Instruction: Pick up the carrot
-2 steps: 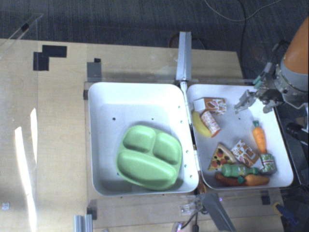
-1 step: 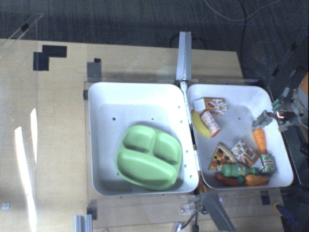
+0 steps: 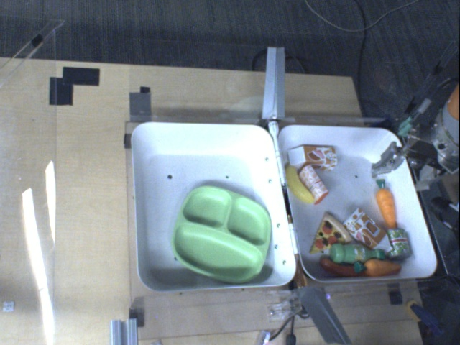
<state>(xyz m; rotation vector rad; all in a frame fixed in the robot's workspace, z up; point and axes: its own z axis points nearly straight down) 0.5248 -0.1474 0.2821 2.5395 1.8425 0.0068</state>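
Left bin [image 3: 144,214]: a green divided tray [image 3: 223,233] lying toward the near right corner, three hollows facing up, slightly tilted against the floor (nothing seen inside the hollows)

Between the bins: a grey metal post [image 3: 274,85] standing at the far end of the shared edge

Right bin [image 3: 338,136]: near the far left, a small white and orange carton [image 3: 314,156]; just below it a banana [image 3: 295,185] with a red and white packet [image 3: 313,182] resting against it; lower down a pizza slice [image 3: 328,232], beside it an orange patterned box [image 3: 364,226]; along the near wall a green bottle [image 3: 355,254] on its side, a dark red thing [image 3: 336,267] under it, too small to name, and a second orange vegetable [image 3: 381,267]; a small green can [image 3: 399,244] in the near right corner

Carrot [image 3: 387,205]: by the right wall, lengthwise, green top pointing away, clear of the can below it

Gripper [image 3: 388,160]: above the far right part of the bin, just beyond the carrot's top, not touching it; whether the jaws are spread or pressed together cannot be told
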